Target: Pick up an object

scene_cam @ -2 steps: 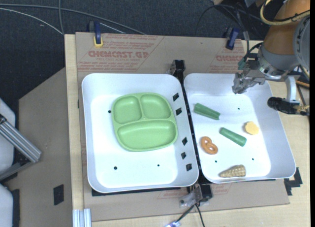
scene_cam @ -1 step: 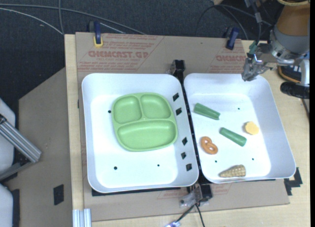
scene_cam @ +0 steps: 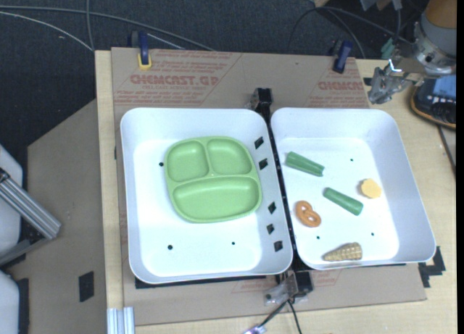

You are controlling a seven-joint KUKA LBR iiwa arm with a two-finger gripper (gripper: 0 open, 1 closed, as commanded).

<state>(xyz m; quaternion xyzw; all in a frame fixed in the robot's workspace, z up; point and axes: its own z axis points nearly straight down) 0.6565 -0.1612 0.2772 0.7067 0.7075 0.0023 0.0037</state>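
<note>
- My gripper [scene_cam: 382, 86] sits at the top right of the camera view, just outside the far right corner of the right bin [scene_cam: 395, 133], over the bench [scene_cam: 217, 64].
- Can't tell how it's set; too small and blurred at that spot.
- Nothing visible in its grasp. It's well apart from every object in the bins.
- Arm [scene_cam: 438, 17] comes in from the upper right; only the wrist end shows, with some cabling near it.
- Right bin holds five candidate objects, all lying flat on the bin floor, none touching each other:
- green cylinder [scene_cam: 304, 164], upper left of the bin, tilted down to the right.
- second green cylinder [scene_cam: 342, 201], near the middle, same sort of tilt, just below and right of the first.
- yellow round piece [scene_cam: 370, 189], right of the second cylinder, near it but apart.
- orange pretzel [scene_cam: 307, 214], lower left, close to the divider between the bins.
- corn cob [scene_cam: 342, 253], at the near edge of the bin, lying roughly across the view.
- Left bin [scene_cam: 138, 180] holds a green divided plate [scene_cam: 212, 179], three compartments: two small at the far side, one long at the near side. Plate sits a bit toward the far half of the bin.
- Two blue clamps [scene_cam: 144, 48] pin the board at the far edge, one left, one right.
</note>
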